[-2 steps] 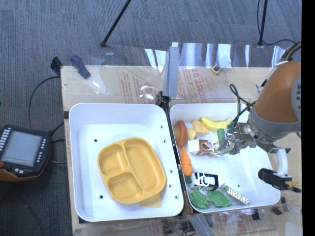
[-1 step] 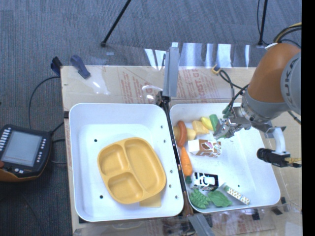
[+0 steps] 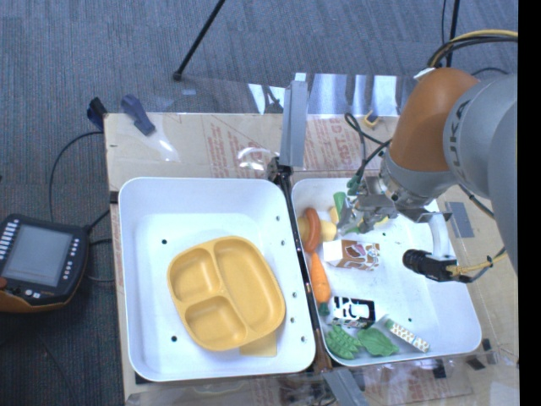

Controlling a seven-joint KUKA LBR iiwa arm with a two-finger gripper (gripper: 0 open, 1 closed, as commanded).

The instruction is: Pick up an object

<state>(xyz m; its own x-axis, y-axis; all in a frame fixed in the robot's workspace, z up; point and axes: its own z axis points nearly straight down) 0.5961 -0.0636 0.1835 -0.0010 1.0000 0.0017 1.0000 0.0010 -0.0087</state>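
Gripper [image 3: 365, 214] is seen low over the right bin [image 3: 452, 307], near its far-left corner. Jaw state can't be told, since the wrist blocks the view. Nothing is seen held. A small carton [image 3: 353, 255] lies just beside it, toward the near edge. A carrot [image 3: 319, 279] is lined along the left wall. A yellow divided plate [image 3: 225, 291] sits in the left bin [image 3: 144, 227].

Right bin [image 3: 461, 307] holds toys: red sausage [image 3: 312, 227] at left wall, orange carrot [image 3: 319, 277] just below it, lengthwise; white-brown carton [image 3: 352, 255] lying flat mid-bin; black-white box [image 3: 351, 310] lower left; green leaf pieces [image 3: 359, 342] at front edge; small green item [image 3: 340, 203], yellow piece [image 3: 328, 231] near sausage
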